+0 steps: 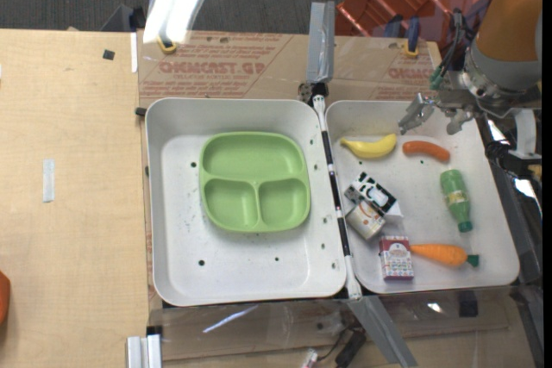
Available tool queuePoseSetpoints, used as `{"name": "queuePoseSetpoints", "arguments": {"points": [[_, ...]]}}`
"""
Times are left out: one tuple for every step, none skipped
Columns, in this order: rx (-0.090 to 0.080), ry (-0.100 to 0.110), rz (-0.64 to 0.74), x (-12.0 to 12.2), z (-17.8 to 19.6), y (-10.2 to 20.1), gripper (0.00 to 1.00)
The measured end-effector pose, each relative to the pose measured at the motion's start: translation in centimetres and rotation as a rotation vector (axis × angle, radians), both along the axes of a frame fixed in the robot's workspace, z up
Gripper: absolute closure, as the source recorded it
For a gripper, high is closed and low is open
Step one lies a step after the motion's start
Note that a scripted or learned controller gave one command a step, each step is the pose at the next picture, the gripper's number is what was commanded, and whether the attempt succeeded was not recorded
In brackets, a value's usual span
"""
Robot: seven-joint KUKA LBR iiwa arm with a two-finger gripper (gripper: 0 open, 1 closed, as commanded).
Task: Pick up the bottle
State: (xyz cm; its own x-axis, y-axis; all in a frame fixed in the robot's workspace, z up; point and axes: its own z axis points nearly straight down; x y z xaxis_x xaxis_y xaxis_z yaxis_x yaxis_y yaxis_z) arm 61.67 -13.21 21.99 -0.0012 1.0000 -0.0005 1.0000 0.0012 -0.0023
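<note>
Tool [434, 118] hovers open, empty, upper right; green bottle [455, 198] lies untouched below in the right bin [509, 258] — grasp not begun.

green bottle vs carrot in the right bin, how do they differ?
Colour: the bottle is green with a pale label; the carrot is orange with a green end.
Pose: the bottle lies roughly along the bin's depth, cap toward the near edge; the carrot lies crosswise, near the front wall.
Neighbours: the carrot sits beside a small red box; the bottle lies apart.
Shared: both lie flat in the right bin.
</note>
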Motion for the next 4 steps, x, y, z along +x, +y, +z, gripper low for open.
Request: {"name": "queuePoseSetpoints", "arguments": {"points": [[0.000,-0.001,0.007,-2.2,-9.9,-6.5,0.00],[0.006,0.000,0.056,-6.8,-12.8,-7.8,0.00],[0.002,-0.002,0.051,-6.8,-11.9,-8.0,1.00],[0.000,-0.002,0.065,-6.2,-1.7,-2.0,1.00]]}}
